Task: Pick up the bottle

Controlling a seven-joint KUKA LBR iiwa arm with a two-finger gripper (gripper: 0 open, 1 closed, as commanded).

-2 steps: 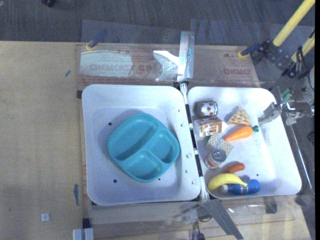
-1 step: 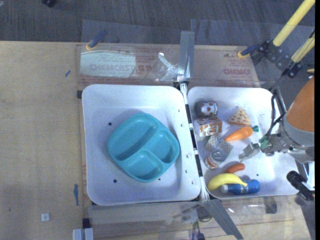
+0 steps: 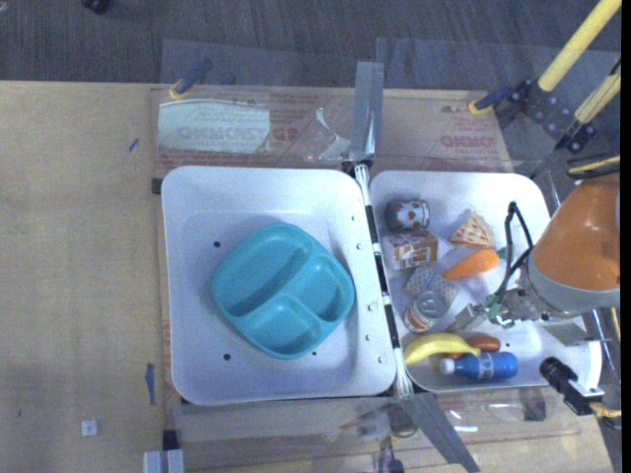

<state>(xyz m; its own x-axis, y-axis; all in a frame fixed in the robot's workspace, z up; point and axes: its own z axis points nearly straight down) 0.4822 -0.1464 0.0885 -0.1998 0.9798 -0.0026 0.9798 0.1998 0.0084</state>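
Presently the bottle (image 3: 480,367) lies on its side at the right bin's (image 3: 532,187) near edge, just beside the banana (image 3: 439,346) — the claw (image 3: 485,310) poised above it, its opening impossible to tell.

A pale wooden desk (image 3: 69,264) filled most of the view, lit evenly and rather dimly. Beyond its far edge ran a dark grey carpeted floor (image 3: 296,8), with a black caster wheel (image 3: 96,1) at the upper left. Yellow poles (image 3: 589,30) slanted across the upper right corner.
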